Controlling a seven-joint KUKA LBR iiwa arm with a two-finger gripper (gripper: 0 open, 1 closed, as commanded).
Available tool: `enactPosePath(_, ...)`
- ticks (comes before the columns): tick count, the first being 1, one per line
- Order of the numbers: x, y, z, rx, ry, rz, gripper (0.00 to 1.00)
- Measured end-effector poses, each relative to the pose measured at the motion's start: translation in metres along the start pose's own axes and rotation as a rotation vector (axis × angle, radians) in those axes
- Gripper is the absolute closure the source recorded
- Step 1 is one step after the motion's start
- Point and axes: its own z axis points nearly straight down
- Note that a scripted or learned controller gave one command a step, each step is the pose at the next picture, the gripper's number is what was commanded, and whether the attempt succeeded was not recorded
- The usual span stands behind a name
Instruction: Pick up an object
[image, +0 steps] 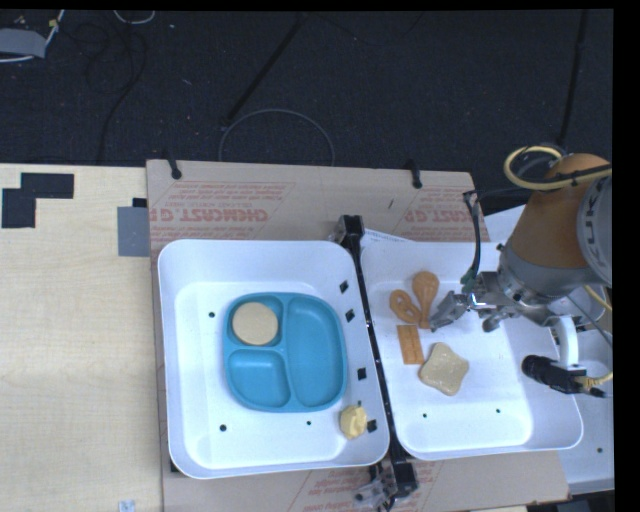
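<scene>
While pincer hovers | bread slice just below, apart

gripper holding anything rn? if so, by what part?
Nothing held. The gripper hangs over the right bin with its fingers apart and nothing between them, just right of the tan wooden pieces; the bread slice lies untouched below.

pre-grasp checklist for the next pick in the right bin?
1. Targets present in right bin: ok; bread slice, orange strip, tan spoon-shaped pieces.
2. Gripper over right bin: ok, beside the tan pieces.
3. Gripper free of load: ok, nothing seen between fingers.
4. Finger opening: cannot tell.
5. Bread slice clear of neighbours: ok, lies apart.
6. Tan pieces separated: not ok, clustered together.
</scene>
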Motion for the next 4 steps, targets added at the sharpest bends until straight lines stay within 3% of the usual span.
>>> enactPosePath(1,0.001,-0.001,0.054,-0.001,0.0,0.0,0.0)
enactPosePath(2,0.0,0.0,0.041,-0.004,-0.001,0.004,1.0)
enactPosePath(4,-0.006,-0.006,-0.067,-0.013,-0.003,-0.001,1.0)
